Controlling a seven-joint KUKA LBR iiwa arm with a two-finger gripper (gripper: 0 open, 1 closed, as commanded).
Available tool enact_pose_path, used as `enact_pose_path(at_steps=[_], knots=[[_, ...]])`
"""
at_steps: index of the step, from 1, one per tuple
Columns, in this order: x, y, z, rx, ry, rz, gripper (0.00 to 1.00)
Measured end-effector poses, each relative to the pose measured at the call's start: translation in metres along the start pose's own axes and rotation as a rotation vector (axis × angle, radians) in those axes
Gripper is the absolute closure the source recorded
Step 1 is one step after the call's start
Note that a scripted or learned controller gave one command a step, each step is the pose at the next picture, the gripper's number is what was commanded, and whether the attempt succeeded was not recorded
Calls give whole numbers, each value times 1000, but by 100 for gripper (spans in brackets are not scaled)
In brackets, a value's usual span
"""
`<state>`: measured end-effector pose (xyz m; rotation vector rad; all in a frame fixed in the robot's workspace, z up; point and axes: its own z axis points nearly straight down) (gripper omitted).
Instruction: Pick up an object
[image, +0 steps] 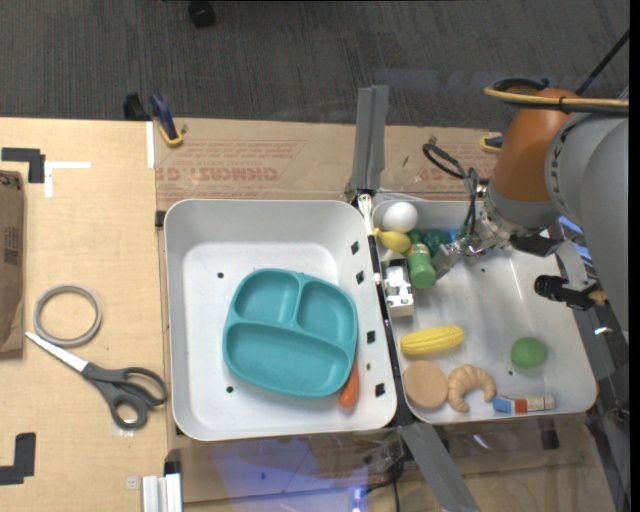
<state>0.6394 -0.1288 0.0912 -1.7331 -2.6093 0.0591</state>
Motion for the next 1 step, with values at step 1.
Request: enact_pose_path(at_steps=[1], knots=[[0, 2, -2, -18, 1, 176, 0]])
